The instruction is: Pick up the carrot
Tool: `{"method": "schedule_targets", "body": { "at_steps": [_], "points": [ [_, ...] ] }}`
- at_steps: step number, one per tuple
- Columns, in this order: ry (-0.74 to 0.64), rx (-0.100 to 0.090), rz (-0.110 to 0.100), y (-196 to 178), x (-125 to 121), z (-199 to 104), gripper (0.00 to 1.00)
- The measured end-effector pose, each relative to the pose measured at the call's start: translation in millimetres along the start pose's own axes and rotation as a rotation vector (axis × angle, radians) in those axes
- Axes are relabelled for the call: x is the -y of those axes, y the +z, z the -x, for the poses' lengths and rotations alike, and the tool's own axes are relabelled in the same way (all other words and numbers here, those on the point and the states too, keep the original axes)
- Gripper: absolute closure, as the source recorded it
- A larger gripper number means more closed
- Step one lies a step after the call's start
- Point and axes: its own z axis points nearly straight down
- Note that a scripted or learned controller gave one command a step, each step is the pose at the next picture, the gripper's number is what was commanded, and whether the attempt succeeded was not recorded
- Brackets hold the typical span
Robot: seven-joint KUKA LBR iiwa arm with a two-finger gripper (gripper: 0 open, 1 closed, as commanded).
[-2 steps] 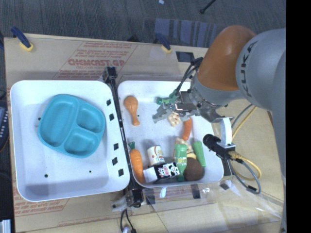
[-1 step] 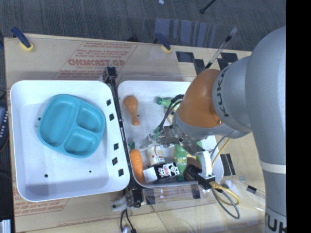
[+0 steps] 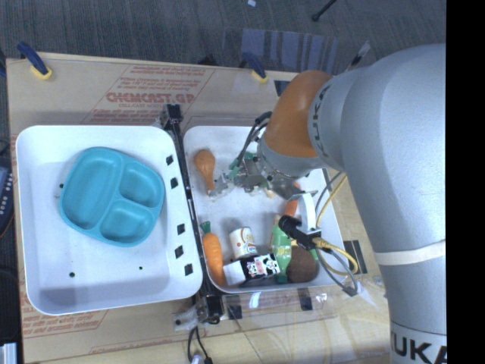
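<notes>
The carrot [image 3: 213, 257] lay in the right bin [image 3: 227, 139], hard against its left wall near the front corner, its thicker end pointing toward the front. Just to its right stood a small white cup [image 3: 243, 242], and in front of that a black-and-white carton [image 3: 260, 267] lay on its side. A green packet [image 3: 281, 246] and a brown rounded item [image 3: 302, 265] sat further right. A drumstick-shaped toy [image 3: 204, 165] rested near the back of the same bin. The arm [image 3: 379, 150] reached in from the right, and its gripper [image 3: 229, 180] hung low over the bin's middle, well apart from the carrot; whether it was parted or closed could not be told, as the wrist blocked the view. The left bin [image 3: 45, 203] held a blue divided plate [image 3: 112, 196].
</notes>
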Motion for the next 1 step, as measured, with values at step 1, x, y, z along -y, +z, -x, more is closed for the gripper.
{"method": "schedule_targets", "body": {
  "at_steps": [1],
  "points": [
    [-0.012, 0.002, 0.005, -53.5, -46.7, 8.4, 0.00]
  ]
}}
